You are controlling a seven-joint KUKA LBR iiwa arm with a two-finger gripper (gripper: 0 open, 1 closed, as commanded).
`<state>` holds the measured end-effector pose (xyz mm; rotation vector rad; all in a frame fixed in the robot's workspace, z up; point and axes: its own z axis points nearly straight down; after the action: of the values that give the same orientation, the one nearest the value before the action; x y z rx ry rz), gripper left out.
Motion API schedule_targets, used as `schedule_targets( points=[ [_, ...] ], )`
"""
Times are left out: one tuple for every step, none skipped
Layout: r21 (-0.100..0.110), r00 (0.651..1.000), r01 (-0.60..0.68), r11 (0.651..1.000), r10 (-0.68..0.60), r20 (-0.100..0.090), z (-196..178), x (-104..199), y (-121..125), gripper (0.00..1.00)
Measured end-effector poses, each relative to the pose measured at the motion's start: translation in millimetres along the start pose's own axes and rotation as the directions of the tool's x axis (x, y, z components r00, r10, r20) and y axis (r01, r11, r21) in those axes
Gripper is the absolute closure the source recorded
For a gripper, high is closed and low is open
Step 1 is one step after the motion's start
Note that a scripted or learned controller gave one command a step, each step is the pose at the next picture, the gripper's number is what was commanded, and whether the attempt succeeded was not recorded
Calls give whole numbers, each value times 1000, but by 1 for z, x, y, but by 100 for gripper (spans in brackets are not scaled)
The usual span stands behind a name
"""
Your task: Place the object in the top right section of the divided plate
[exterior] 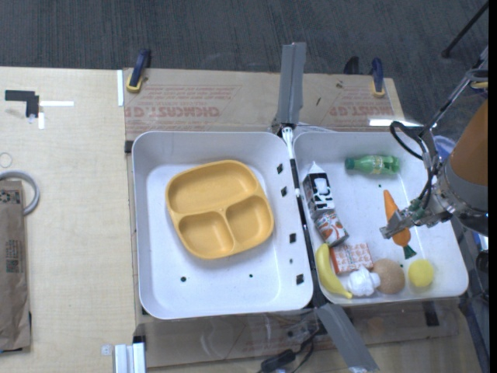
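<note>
A yellow divided plate (220, 208) lies in the left bin (155, 286), with one long section at the back and two smaller ones in front. My gripper (397, 228) is low in the right bin (359, 196), right over the lower end of an orange carrot (390, 206). The carrot lies on the bin floor, pointing away from me, and its front end is hidden under the gripper. Nothing lies in any section of the plate.
The right bin also holds a green bottle (373, 163) at the back, a carton (322, 207) along the left wall, and a banana (329, 274), a red snack pack (351, 256), a brown ball (388, 275) and a lemon (420, 273) in front.
</note>
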<state>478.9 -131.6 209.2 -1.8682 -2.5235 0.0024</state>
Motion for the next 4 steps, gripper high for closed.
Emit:
schedule_targets(
  points=[
    [0, 1000, 1, 1000, -1, 0, 0, 0, 0, 0],
    [0, 961, 278, 961, -278, 2, -85, 8, 3, 0],
    [1, 907, 421, 907, -421, 1, -84, -14, 42, 0],
    [0, 775, 633, 775, -633, 3, -140, -41, 35, 0]
  ],
)
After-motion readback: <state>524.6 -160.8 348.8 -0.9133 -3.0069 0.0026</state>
